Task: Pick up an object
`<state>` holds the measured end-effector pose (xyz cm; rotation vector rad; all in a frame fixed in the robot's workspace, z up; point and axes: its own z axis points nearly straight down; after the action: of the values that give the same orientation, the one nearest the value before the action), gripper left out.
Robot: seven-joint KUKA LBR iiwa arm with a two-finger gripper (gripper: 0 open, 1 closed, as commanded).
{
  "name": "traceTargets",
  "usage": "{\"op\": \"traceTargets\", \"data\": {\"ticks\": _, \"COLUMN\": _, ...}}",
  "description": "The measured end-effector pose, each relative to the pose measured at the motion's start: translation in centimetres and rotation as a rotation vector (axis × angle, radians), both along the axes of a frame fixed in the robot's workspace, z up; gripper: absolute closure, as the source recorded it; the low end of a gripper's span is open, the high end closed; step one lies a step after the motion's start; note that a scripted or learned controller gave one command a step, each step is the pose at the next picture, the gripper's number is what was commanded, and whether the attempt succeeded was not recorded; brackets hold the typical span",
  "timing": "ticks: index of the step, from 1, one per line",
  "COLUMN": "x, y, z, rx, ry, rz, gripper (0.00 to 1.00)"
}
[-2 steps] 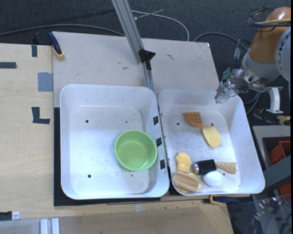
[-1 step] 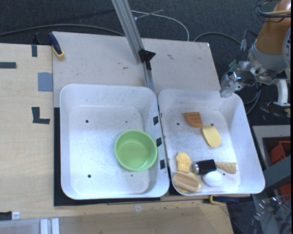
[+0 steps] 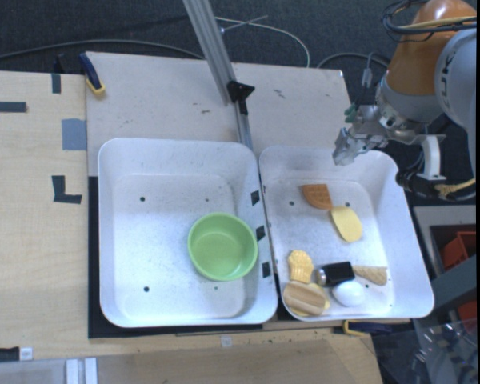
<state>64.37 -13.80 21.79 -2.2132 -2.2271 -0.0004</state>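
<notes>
My gripper hangs over the far rim of the right bin, above and apart from the objects in it. Nothing shows between its fingers. In the right bin lie an orange-brown wedge, a pale yellow oval piece, a yellow corn-like piece, a black and silver object, a white round object, a tan bread roll and a tan slice. A green bowl sits in the left bin.
A slanted metal pole with a black clamp crosses the bench behind the bins. A blue and yellow tool lies at the bench's far left corner. Cables run along the back and beside the arm at right.
</notes>
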Motion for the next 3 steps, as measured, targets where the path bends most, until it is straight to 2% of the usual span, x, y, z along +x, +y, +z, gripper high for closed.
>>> {"op": "traceTargets", "data": {"ticks": 1, "x": -1.7, "y": 4.7, "z": 1.1, "rx": 0.0, "ry": 0.0, "rz": 0.0, "gripper": 1.0}}
{"op": "traceTargets", "data": {"ticks": 2, "x": -3.4, "y": 10.3, "z": 0.0, "rx": 0.0, "ry": 0.003, "rz": 0.0, "gripper": 1.0}}
{"op": "traceTargets", "data": {"ticks": 3, "x": -5.3, "y": 15.4, "z": 1.2, "rx": 0.001, "ry": 0.001, "rz": 0.001, "gripper": 1.0}}
